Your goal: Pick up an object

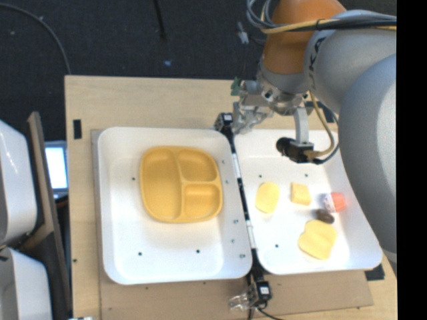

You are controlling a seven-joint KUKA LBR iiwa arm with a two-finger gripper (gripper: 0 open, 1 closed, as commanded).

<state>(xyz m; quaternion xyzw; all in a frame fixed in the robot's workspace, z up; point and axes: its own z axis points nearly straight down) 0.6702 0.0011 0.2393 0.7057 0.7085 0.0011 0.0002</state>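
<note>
Overhead, arm (347,65) above right bin (353,245)

Arm (353,79): grey, orange band above wrist, entering from the right, bent downward. Gripper (248,115): at upper centre, finger state not discernible.

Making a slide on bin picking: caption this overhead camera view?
KUKA arm's gripper at the right bin's far corner; yellow divided plate in left bin.

Divided plate (180,183) in left bin (113,245); food pieces (267,197) in right bin (353,249)
</note>
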